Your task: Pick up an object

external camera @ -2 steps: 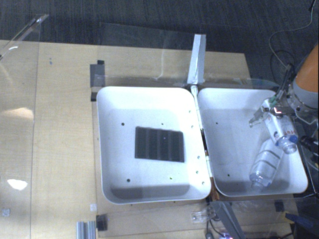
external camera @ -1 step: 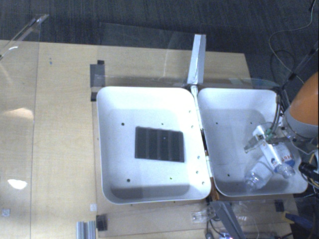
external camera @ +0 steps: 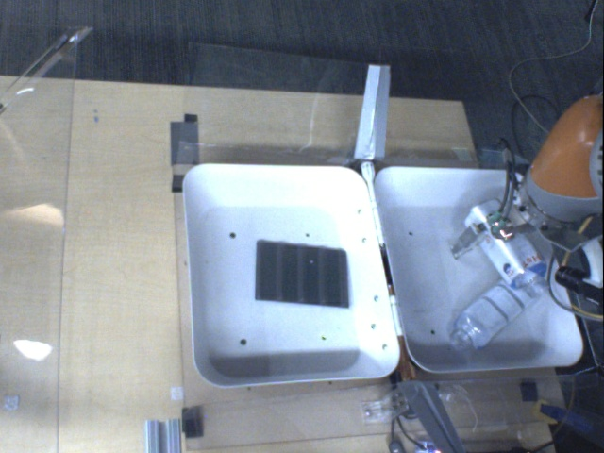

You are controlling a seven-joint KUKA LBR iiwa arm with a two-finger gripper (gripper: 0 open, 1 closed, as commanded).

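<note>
Inside the right bin [external camera: 415, 206] a clear plastic bottle [external camera: 486, 314] lies on its side, cap toward the near left, transparent and crinkled. Just above it hangs the gripper [external camera: 491, 226]; whether it grips anything I cannot tell. On the left bin's [external camera: 217, 206] floor lies a dark ribbed mat [external camera: 303, 274].

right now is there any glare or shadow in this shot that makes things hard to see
In the camera view, a clear panel at the left throws pale reflections over the bench; the left bin has soft shadow along its near wall; the clear plastic bottle in the right bin nearly blends into the white floor; the tool is small and slightly blurred.
</note>
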